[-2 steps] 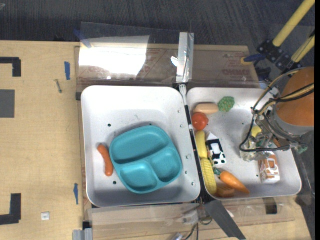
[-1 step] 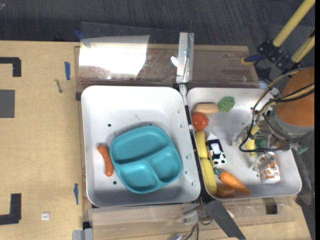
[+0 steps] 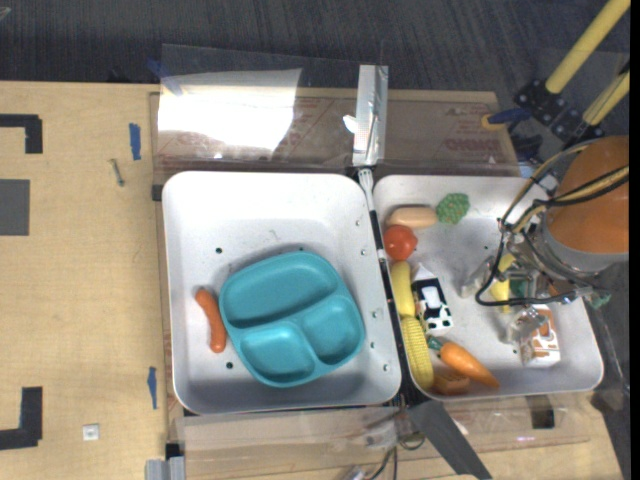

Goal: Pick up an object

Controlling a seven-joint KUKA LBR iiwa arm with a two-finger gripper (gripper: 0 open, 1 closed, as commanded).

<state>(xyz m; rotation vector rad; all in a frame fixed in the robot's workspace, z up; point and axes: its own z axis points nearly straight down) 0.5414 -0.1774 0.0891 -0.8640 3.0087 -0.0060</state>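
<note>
Gripper low in right bin, grip state unclear; toys crowd left wall; teal plate mid left bin

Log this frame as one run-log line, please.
arm: over right bin | grasp: none seen | left bin: teal plate, orange sausage

Arm: fat round orange band, grey ring right under it. Black cables loop over the left side of the band, and a yellow lead runs along the black ones lower down. Hand: small cluttered block of metal and wiring, details too blurred.
</note>
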